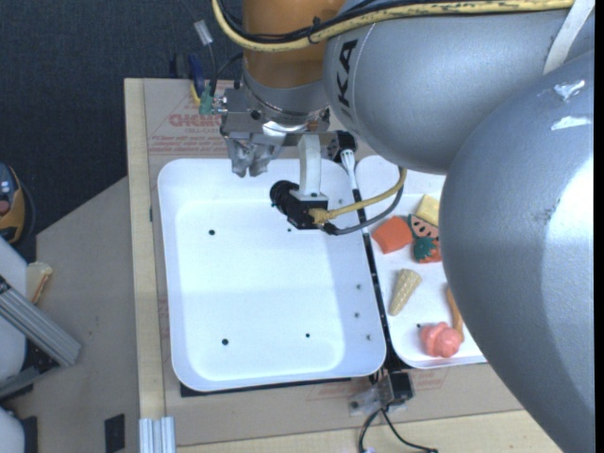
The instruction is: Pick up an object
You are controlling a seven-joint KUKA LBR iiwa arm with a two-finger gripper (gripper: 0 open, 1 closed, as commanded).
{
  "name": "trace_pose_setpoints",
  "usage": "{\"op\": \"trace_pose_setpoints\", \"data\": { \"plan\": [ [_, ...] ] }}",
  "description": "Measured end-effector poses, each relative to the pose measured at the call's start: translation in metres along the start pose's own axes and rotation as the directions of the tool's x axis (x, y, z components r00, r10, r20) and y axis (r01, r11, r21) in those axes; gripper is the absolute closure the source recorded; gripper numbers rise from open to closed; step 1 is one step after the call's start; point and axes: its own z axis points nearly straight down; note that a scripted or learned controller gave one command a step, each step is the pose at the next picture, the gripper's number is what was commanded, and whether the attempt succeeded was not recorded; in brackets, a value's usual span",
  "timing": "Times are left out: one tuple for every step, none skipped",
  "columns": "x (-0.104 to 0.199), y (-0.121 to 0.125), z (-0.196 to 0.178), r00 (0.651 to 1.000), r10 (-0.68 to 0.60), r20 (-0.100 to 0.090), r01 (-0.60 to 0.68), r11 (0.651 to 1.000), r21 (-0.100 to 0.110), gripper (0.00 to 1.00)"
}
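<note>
Arm [453, 92]: the grey KUKA body covers the upper right of the camera view, its orange band at the top centre, reaching in over the bins.
Left bin [198, 347]: shallow and white, with a bare floor marked by a few small dark dots.
Right bin [415, 352]: largely covered by the arm; the candidate objects lie here.
Gripper [249, 166]: hangs over the far edge of the left bin, well apart from the toys; nothing sits between its tips, and whether they are spread or closed I cannot tell.
Orange block [391, 235]: near the dividing edge, with a watermelon slice [427, 223] and a strawberry [427, 247] just beside it.
Ice-cream cone [404, 289]: lies alone, nearer than the block.
Pink toy [440, 339]: sits at the near end.
Step in hand: judged as approach; no object is picked yet.
Next move: probably travel across to the right bin, line up over one toy, then descend; the cone looks least crowded.
</note>
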Motion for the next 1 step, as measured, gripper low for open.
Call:
{"op": "trace_pose_setpoints", "data": {
  "plan": [
    [0.0002, 0.0004, -0.0103, 1.000, 0.000, 0.000, 0.000, 1.000, -0.002, 1.00]
  ]
}}
